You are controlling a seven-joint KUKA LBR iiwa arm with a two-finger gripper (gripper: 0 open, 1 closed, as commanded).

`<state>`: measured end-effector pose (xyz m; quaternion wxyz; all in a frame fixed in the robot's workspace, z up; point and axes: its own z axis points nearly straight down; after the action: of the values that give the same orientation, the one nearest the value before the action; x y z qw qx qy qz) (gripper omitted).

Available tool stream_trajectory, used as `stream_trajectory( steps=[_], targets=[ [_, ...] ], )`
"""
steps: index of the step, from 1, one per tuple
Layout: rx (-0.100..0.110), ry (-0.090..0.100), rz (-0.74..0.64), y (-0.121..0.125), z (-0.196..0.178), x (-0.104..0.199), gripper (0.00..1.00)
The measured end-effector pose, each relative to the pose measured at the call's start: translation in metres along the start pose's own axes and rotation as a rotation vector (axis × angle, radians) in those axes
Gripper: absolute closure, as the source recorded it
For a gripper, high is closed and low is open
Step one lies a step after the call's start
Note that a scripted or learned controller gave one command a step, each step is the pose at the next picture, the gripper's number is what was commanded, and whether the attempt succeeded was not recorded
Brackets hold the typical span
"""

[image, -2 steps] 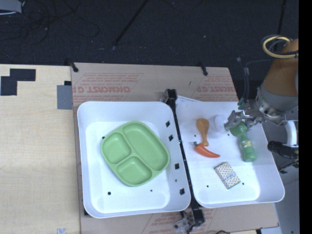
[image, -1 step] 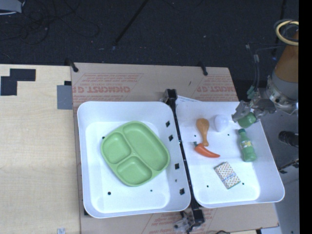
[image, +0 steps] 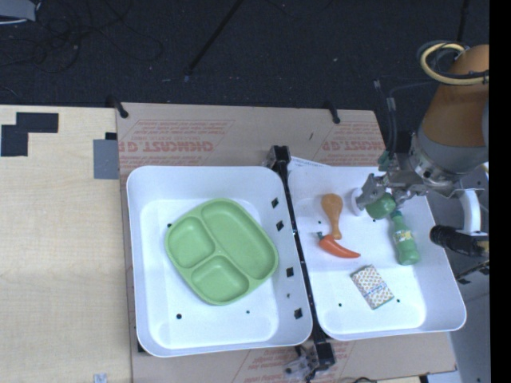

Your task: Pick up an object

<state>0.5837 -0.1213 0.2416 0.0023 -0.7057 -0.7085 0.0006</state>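
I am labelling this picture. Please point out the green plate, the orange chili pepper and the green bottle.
green plate [image: 221, 250]: camera view, centre dividers.
orange chili pepper [image: 341, 250]: camera view, middle of body.
green bottle [image: 404, 239]: camera view, body.

Two white bins [image: 152, 214], one green plate [image: 221, 250], four small objects [image: 373, 286].

Across the top of the frame you see a dark floor [image: 239, 38], nearly black, with thin cables [image: 48, 10] trailing over it at the upper left. Below it on the left lies a pale wooden bench top [image: 56, 254] marked with black and grey rectangular patches [image: 32, 130] near its upper edge. In the middle, a sheet of brown cardboard [image: 215, 130] with red printed lettering, reading upside down, is spread over the bench. The light is even, with soft shadows.
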Motion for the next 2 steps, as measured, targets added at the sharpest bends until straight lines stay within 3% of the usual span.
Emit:
stream_trajectory(
  steps=[2],
  targets=[
    [-0.002,0.0,-0.002,-0.006,-0.003,0.119,1.0]
  ],
)
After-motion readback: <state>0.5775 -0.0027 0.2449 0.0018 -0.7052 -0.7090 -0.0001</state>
